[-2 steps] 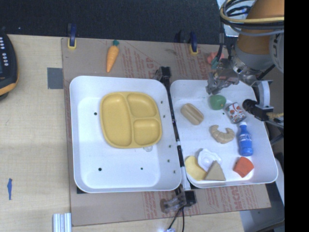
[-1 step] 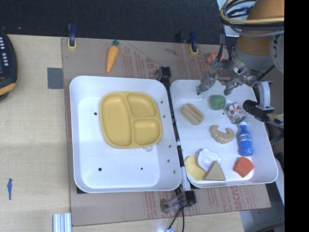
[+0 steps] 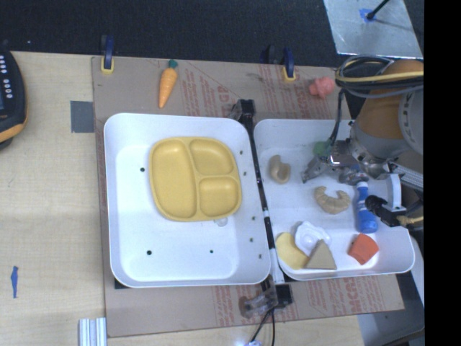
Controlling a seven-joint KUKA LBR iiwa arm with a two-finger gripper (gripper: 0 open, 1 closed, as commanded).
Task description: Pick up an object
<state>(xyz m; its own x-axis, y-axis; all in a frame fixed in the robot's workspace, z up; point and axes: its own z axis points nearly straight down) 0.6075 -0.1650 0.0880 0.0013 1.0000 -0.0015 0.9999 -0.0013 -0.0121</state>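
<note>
My gripper hangs low over the middle of the right bin, on the grey arm reaching in from the right. Just left of it lies a small beige lump. Below it sits a tan curved pastry-like piece. A small green item peeks out right above the gripper. A blue bottle lies to its lower right, partly under the wrist. An orange-red block rests near the bin's front right corner. A yellow disc, a white piece and a tan wedge cluster at the front.
The left bin holds a yellow divided plate. A toy carrot and a pink object lie on the cardboard behind the bins. Clamps stand at the back edge. A black device sits far left.
</note>
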